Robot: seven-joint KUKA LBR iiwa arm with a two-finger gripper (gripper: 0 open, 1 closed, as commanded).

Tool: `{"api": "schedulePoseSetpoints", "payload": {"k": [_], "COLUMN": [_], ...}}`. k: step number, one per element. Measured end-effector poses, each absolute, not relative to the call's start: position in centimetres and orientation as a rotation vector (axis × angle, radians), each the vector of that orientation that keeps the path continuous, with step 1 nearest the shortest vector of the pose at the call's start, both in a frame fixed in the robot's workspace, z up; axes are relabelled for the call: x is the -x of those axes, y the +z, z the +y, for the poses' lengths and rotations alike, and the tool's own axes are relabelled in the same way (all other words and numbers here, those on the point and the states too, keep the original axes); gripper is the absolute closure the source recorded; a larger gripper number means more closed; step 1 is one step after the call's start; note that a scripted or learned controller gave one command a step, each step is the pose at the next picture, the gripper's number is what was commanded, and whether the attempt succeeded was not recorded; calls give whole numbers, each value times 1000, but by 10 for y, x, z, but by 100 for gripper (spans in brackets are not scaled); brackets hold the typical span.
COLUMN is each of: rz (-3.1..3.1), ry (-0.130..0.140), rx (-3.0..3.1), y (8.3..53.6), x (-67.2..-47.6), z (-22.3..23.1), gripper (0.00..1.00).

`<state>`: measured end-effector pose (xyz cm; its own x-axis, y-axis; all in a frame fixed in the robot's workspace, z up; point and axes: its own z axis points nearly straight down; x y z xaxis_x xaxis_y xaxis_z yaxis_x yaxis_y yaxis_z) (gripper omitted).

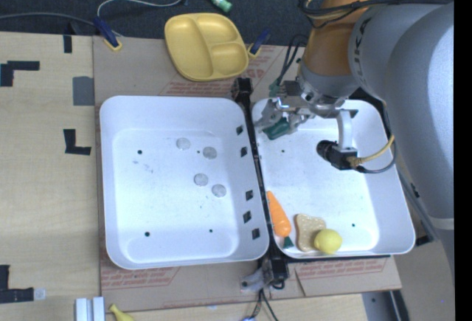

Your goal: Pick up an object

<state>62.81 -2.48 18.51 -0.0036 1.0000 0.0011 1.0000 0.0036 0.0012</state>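
Now hand [279,120] w/ green item [279,130] near right bin [383,238] back-left edge.

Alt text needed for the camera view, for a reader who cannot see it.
A grey arm's gripper sits low at the far left corner of the right bin, around a small green object. A carrot, bread slice and lemon lie along that bin's near edge.
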Motion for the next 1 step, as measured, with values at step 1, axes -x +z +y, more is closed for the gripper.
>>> {"api": "schedulePoseSetpoints", "payload": {"k": [1], "rz": [2224], "ry": [1], "rx": [-2219], "y": [244], "x": [-582], "z": [-15], "gripper": [100]}}
